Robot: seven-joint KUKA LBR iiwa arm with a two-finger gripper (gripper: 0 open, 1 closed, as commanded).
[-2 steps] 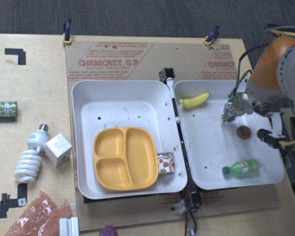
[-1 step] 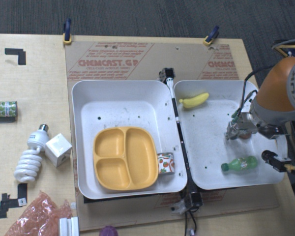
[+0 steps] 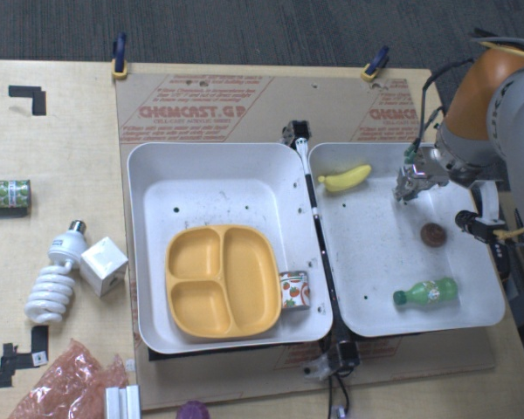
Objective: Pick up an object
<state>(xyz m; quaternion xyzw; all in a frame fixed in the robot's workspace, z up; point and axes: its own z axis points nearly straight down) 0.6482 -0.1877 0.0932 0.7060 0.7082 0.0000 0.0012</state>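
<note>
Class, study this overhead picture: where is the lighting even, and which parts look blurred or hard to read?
Camera view: even, soft light, faint shadows inside both bins; the yellow plate and banana look sharp; the gripper is small and slightly blurred, its details hard to read.

Two white bins (image 3: 148, 260) are being shown on a tan bench (image 3: 61, 155). A yellow divided plate (image 3: 223, 282) and a small can printed in red and white (image 3: 294, 291) are being displayed in the left one; a yellow banana (image 3: 345, 178), a brown disc (image 3: 433, 234) and a green bottle (image 3: 426, 293) in the right.
</note>
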